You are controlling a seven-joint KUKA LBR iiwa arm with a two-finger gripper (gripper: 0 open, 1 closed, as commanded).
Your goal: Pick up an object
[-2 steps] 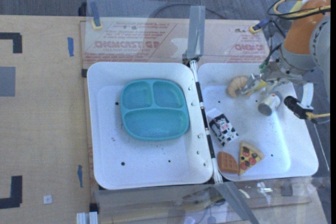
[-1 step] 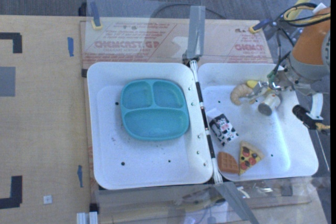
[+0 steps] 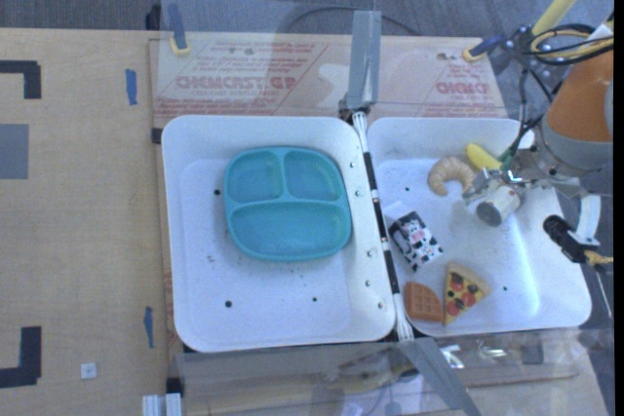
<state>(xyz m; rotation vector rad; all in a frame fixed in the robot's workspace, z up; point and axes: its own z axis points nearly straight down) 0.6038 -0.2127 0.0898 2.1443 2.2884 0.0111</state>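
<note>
We note the arm (image 3: 581, 117) reaching in over the right bin (image 3: 546, 302), with the gripper (image 3: 499, 192) low at a small white cylinder (image 3: 497, 206) beside the croissant (image 3: 449, 173) and a yellow piece (image 3: 482, 156); we cannot tell how wide it stands or whether it has hold of anything. Nearer the front of that bin we see a black-and-white block (image 3: 413, 240), a waffle piece (image 3: 422, 302) and a pizza slice (image 3: 461, 291) touching it. The left bin (image 3: 195, 307) holds a teal divided plate (image 3: 288, 203).
</note>
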